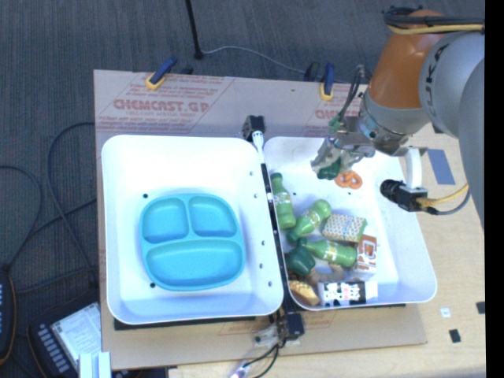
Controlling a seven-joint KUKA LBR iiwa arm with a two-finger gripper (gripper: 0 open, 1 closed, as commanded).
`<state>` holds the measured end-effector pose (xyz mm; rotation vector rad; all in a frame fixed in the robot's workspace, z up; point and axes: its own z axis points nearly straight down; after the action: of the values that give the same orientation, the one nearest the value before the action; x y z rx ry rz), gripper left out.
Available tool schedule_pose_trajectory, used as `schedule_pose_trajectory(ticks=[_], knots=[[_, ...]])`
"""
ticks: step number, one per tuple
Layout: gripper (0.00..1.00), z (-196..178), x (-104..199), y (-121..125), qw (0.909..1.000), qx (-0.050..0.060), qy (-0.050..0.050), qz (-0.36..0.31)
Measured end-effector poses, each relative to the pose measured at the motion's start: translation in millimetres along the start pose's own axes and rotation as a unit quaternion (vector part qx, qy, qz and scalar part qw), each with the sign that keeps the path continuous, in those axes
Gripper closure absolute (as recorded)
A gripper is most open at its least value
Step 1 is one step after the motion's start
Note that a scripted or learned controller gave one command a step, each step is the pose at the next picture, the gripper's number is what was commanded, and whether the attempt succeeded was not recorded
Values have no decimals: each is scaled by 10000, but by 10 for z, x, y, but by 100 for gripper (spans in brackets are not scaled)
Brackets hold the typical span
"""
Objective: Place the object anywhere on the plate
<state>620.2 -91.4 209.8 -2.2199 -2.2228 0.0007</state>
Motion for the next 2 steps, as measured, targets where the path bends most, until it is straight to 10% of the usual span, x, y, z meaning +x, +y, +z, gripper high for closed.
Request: schedule_pose_trajectory(ticks=[2], knots=[[100, 254, 1066, -990, 10000, -3, 2, 0]])
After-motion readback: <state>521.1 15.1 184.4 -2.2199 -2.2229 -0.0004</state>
